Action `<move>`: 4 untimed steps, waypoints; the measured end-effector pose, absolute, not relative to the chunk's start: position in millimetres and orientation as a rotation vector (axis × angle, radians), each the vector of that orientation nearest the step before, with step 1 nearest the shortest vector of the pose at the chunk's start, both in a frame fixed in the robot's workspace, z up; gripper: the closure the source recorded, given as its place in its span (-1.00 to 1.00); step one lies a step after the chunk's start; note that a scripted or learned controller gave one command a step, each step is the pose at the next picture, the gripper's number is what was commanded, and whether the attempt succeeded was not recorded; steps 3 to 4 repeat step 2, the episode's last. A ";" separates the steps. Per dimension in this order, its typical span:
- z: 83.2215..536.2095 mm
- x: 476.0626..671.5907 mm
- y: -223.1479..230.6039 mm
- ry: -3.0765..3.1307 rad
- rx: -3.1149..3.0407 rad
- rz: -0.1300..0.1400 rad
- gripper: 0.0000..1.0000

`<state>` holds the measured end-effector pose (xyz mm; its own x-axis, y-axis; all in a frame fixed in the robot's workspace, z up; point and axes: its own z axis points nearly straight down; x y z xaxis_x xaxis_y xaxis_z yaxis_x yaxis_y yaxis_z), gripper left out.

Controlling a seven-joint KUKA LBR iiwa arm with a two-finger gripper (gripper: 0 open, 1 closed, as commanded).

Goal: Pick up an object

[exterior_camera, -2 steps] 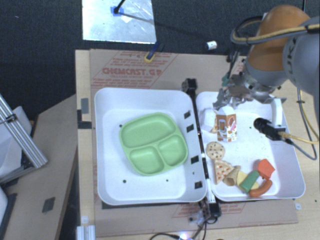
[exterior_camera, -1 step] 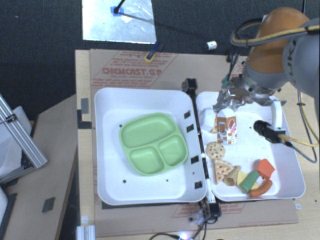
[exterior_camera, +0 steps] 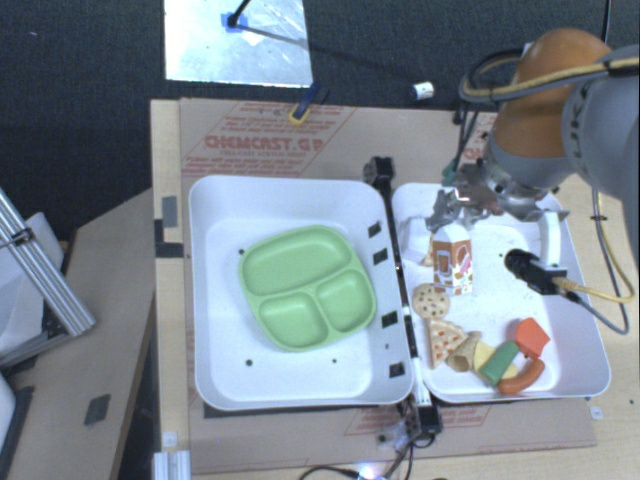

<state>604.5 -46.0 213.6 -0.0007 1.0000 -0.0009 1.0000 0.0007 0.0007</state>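
Camera view looks down on the desk (exterior_camera: 250, 133) with two white bins side by side. Left bin (exterior_camera: 215, 268) holds a green divided plate (exterior_camera: 305, 286). Right bin (exterior_camera: 580, 353) carries toy food — a small carton (exterior_camera: 453, 261) standing upright, a cookie (exterior_camera: 431, 300), a pizza slice (exterior_camera: 446, 341), a green block (exterior_camera: 498, 360), an orange block (exterior_camera: 531, 335), a sausage (exterior_camera: 524, 376). The gripper (exterior_camera: 455, 208) hangs just above the carton; whether it is clamped or spread, I cannot tell.
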 end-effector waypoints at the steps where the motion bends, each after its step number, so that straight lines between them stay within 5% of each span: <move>1: 222.3 601.6 -55.8 2.221 2.220 0.001 1.00; 4: 217.6 607.4 -53.4 2.224 2.216 0.001 1.00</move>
